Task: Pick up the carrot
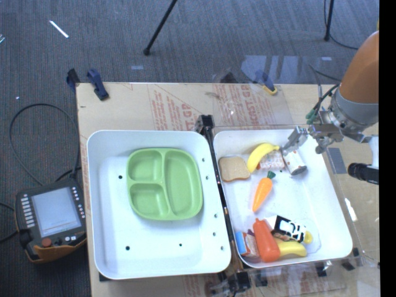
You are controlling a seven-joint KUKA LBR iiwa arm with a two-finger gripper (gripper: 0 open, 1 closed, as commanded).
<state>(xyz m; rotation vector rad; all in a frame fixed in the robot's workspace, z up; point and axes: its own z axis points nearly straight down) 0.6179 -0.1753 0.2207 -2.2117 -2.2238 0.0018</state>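
The orange carrot (pixel 262 192), with a green top, lies in the middle of the right bin (pixel 322 197), its tip pointing toward the front. My gripper (pixel 294 154) hangs over the bin's back right part, up and to the right of the carrot and apart from it. It is open, with nothing between its fingers.
A banana (pixel 260 154), a bread slice (pixel 234 168) and a small pink block (pixel 272 161) lie behind the carrot. A red bottle (pixel 266 241), a yellow item (pixel 292 249) and a black-and-white item (pixel 289 228) crowd the front. The left bin holds a green divided plate (pixel 165 183).
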